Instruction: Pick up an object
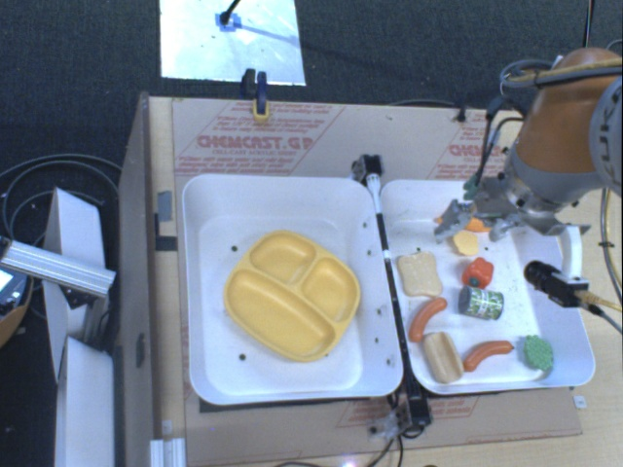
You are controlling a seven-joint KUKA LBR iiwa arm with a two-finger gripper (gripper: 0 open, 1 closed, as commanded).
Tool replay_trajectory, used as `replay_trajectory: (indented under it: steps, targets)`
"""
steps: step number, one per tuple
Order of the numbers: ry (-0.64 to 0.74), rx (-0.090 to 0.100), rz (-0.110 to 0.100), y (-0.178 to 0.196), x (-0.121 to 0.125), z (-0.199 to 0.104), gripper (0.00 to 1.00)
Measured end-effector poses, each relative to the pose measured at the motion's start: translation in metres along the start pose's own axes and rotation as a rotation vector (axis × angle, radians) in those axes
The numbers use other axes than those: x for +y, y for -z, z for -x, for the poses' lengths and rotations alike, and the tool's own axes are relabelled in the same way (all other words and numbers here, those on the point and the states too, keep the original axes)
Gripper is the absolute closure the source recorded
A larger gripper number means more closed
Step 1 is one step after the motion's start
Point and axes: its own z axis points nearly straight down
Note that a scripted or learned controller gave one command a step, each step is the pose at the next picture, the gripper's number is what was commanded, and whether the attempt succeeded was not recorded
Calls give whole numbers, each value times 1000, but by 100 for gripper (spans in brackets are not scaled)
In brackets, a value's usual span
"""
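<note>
**Operator:** Camera view check, starting at the tool. Report the status of the two-finger gripper (475, 224).

**Technician:** It hangs low over the upper part of the right-hand shallow white bin (565, 358), below the grey arm with its orange band (572, 105). Two metal fingers (451, 218) spread downward and apart. Whether they are released or clenched cannot be told from this angle. Nothing is visibly between them.

**Operator:** Nearest items?

**Technician:** A small orange piece (476, 226) lies directly under the tool, partly hidden. A pale yellow wedge-shaped block (466, 244) sits just below it. Next down is a red toy pepper with a green stalk (477, 272), touching a green cylindrical can (481, 304) lying on its side.

**Operator:** Remaining contents of that bin?

**Technician:** A beige slice of toy bread (419, 273) lies near the divider. An orange-red toy sausage (427, 318) lies below it at a slant. A toy hot dog in a tan bun (443, 356) rests near the front wall. A second orange-red sausage (487, 354) lies beside it, and a green toy broccoli floret (537, 353) sits in the front right corner.

**Operator:** Left side?

**Technician:** The left-hand shallow white bin (209, 358) holds a yellow plastic three-compartment tray (290, 294), well apart from the tool. Both bins rest on a brown cardboard sheet with red lettering (253, 142).
</note>
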Motion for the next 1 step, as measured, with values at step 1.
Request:
replay_trajectory:
  steps: [1]
  targets:
    - [-2,-1,0,-132,-2,57,0]
